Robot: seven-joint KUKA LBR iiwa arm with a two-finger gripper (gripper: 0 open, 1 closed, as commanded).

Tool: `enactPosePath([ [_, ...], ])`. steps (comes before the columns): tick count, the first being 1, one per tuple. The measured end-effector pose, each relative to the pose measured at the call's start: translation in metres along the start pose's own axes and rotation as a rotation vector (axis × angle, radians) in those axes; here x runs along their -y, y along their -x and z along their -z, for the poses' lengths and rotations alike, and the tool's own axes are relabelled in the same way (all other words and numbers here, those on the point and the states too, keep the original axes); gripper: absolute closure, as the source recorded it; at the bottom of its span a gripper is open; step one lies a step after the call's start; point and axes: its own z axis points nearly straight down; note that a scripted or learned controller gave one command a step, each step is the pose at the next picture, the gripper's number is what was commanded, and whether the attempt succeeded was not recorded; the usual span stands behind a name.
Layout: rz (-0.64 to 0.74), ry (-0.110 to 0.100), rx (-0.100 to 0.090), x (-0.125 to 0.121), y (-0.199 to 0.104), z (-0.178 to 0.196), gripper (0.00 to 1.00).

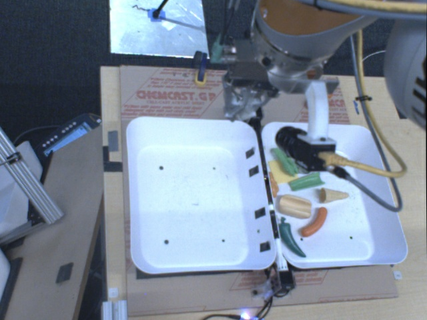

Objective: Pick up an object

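My gripper hangs over the far end of the seam where the two bins meet. I cannot tell whether it is released or clenched.

On one side of the seam, the left bin offers a broad, smooth white floor out to its rounded rims. On the other side, the right bin has its pieces crowded towards the seam, with open white floor between them and its outer rim.

Seven toy foods lie there, all smooth and plastic-looking.

Three are green:
- a dark pod lies beside the seam's middle
- a paler green stick lies further from the seam than the pod
- a dark green pepper sits close against the seam's near end

One is yellow, a flat yellow piece right by the seam.

Two are tan:
- a rounded roll lies just beside the seam
- a pointed cone lies well out from the seam

One curved orange-red sausage lies out from the seam, between roll and pepper.
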Motion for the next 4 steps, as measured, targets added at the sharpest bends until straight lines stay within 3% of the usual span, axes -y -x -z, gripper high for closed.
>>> enactPosePath([
  [2,-0.002,-0.001,0.001,0.024,-0.042,0.013,1.0],
  [3,-0.01,0.004,0.001,-0.048,-0.027,0.038,1.0],
  [4,-0.006,-0.019,0.008,0.013,-0.023,-0.133,1.0],
])
